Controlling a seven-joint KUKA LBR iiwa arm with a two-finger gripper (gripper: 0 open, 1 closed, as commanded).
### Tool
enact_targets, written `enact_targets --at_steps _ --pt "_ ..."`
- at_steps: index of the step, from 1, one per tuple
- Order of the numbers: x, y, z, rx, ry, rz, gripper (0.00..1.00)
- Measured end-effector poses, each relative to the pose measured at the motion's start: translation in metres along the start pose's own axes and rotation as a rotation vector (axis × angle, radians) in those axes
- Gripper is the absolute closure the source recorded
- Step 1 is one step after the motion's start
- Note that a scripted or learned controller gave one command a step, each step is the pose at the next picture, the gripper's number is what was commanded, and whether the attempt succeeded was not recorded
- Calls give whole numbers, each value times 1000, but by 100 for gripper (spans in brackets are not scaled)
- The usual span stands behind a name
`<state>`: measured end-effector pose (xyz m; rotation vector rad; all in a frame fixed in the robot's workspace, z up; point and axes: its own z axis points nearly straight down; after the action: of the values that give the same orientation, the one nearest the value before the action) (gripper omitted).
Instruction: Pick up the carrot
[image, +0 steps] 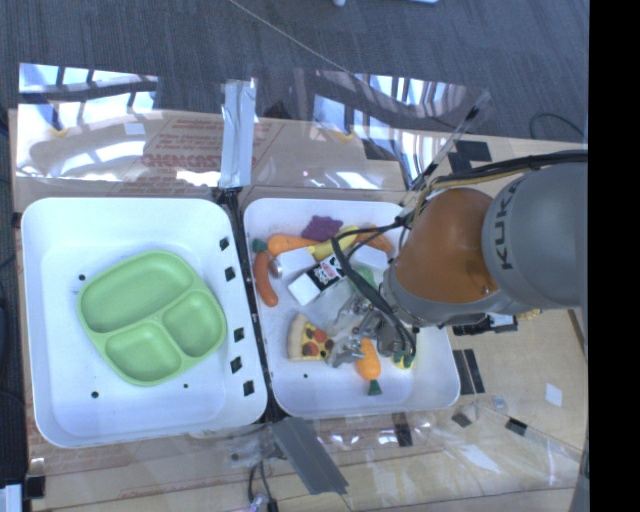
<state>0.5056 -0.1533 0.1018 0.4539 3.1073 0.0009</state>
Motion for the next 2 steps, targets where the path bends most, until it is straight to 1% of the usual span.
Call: enact_targets --at_steps 1,2 --pt "-2 56 -66 -1 -4 -32 100" --pt "26 -11 10 0 2 -421 100"
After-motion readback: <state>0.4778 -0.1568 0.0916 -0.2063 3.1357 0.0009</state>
